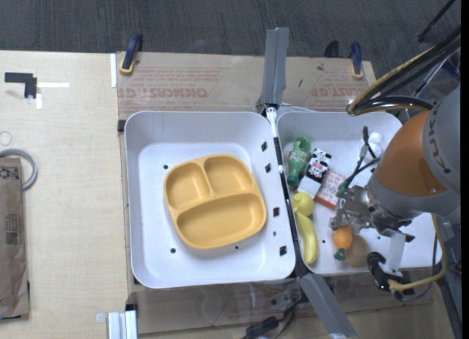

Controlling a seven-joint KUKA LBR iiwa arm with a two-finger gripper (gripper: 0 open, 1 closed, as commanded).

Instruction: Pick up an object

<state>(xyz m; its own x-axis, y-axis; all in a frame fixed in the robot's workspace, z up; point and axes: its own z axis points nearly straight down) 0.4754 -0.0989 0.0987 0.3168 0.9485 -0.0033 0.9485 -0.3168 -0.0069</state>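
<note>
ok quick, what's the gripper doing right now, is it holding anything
Gripper: low in the right bin, just above the orange toy carrot; whether it is open, closed or holding anything cannot be told.

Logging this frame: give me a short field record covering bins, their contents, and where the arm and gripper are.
left bin: holds a yellow divided plate
right bin: holds a banana, green bottle, black-and-white cow toy, red-and-white packet, orange carrot-like toy
arm: reaches in from the right, over the right bin
gripper: low in the right bin, just above the orange toy
grasp: not confirmed; finger state unclear
</note>
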